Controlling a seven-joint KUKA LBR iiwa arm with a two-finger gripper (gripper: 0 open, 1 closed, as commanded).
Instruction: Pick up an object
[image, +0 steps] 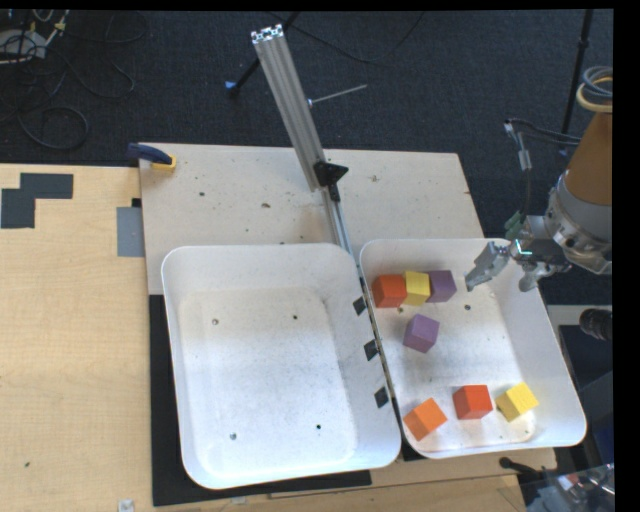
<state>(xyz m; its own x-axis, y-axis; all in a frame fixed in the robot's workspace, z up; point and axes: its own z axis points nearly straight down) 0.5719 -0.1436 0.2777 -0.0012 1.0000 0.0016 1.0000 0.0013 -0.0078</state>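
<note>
Purple cube (421, 332) — tilted, alone mid-bin.

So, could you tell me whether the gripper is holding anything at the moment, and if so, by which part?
Nothing is held. The gripper hangs above the right bin's upper edge with nothing in it; the nearest block, the purple one in the row of three, sits apart from it.
</note>
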